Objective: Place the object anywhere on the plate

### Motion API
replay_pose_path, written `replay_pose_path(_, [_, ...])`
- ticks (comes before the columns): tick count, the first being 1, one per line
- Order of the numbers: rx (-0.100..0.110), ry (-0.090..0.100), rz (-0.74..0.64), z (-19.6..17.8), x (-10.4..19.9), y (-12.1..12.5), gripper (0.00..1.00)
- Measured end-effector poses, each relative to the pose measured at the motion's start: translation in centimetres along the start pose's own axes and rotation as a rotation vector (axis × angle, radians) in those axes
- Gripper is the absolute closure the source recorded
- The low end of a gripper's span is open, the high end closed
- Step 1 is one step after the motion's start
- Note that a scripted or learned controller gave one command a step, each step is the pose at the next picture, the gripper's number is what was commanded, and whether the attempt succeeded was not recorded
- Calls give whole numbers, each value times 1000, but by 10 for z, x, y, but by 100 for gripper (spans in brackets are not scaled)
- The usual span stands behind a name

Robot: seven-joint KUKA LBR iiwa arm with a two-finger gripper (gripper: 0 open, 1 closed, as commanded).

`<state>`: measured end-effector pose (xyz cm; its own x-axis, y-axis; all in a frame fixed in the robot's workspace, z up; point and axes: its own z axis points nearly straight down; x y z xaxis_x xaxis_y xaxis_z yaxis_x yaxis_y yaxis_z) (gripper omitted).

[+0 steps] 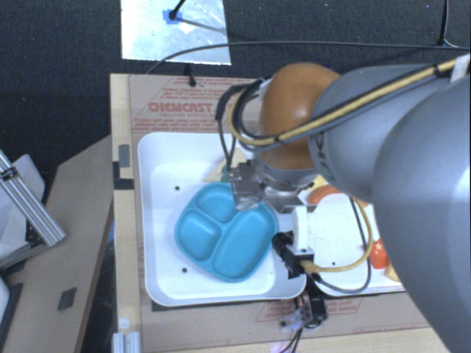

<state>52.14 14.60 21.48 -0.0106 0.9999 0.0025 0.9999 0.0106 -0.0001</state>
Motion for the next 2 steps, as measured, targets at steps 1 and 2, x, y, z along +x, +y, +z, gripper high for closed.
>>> replay_pose_path(1, [0, -2, 7, 0, -4, -2, 100])
replay_pose_path(2, [0, -2, 7, 0, -4, -2, 0])
